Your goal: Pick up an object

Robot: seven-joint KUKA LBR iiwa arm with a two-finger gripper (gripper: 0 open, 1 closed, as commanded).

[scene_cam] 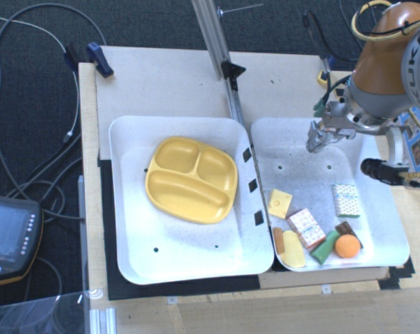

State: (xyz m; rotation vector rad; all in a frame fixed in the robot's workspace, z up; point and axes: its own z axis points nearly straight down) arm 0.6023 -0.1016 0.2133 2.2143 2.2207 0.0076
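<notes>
The end effector (317, 142) is held over the right bin's (293, 134) bare far end; its spread cannot be told. The orange ball (347, 246), at the near edge, is judged light, smooth, roll-prone, best gripped across its middle.

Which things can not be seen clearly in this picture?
- Hand, camera view: small and blurred, so open or shut is unclear.
- Brown block: partly behind the orange ball.
- Patterned packet: print too small to read.
- Arm: cut off by the right edge.
</notes>
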